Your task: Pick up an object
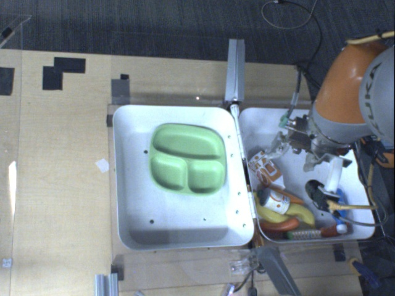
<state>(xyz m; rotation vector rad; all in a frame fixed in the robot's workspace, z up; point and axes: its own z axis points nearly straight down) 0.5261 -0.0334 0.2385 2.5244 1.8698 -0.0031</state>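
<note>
My gripper hangs over the middle of the right bin, and its fingers stand apart with nothing between them. Just left of and below it lies a small brown and white patterned box. Nearer the bin's front edge are a yellow banana, a small black, white and orange toy and a red oblong piece. A thin marker-like stick lies along the front wall.
The left bin holds a green divided plate near its centre. A metal divider post stands between the two bins at the back. The arm's orange band looms over the right bin's far right corner.
</note>
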